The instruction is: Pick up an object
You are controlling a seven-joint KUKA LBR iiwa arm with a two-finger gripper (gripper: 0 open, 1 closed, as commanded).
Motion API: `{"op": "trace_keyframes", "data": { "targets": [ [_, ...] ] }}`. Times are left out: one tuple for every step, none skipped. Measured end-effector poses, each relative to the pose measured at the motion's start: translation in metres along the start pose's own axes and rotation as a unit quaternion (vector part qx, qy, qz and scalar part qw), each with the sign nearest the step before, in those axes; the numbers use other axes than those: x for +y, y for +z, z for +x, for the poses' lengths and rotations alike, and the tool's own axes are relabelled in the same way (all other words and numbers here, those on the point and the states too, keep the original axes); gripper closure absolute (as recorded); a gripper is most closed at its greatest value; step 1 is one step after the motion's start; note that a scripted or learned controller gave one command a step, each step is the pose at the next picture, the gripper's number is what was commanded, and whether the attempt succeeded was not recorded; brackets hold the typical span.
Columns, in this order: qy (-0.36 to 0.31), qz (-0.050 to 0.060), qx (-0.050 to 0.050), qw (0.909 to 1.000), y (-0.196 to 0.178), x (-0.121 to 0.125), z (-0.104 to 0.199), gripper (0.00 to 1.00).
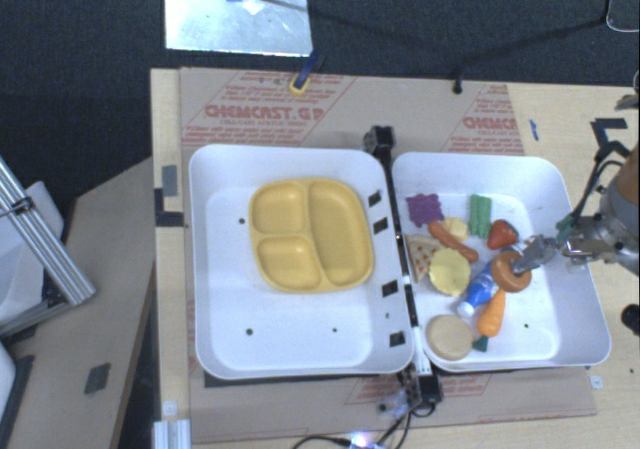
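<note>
Brown doughnut (pixel 511 272) | right bin (pixel 570 237) | apparently touching end effector (pixel 536 252)

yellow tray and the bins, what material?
Yellow divided tray: looks like moulded plastic, smooth with a soft sheen, rounded compartment walls. Both white bins: probably thin formed plastic, semi-gloss, with rounded corners and lips.

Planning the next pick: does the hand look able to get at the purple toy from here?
Probably yes. The purple toy lies uncovered near the right bin's far-left corner; the hand would cross the green piece and other toys.
</note>
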State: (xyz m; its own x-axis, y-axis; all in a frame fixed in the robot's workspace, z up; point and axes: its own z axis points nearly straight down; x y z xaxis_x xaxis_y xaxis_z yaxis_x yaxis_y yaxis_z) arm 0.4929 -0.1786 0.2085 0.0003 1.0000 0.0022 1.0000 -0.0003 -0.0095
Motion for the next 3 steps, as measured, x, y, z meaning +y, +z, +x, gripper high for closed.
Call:
{"op": "trace_keyframes", "data": {
  "targets": [
    [-0.002, -0.006, -0.001, 1.0, -0.005, 0.003, 0.0, 0.0],
    [-0.001, -0.003, 0.0, 1.0, 0.053, -0.006, -0.001, 0.0],
    [-0.002, -0.007, 0.003, 1.0, 0.09, 0.004, 0.001, 0.0]
  ]
}}
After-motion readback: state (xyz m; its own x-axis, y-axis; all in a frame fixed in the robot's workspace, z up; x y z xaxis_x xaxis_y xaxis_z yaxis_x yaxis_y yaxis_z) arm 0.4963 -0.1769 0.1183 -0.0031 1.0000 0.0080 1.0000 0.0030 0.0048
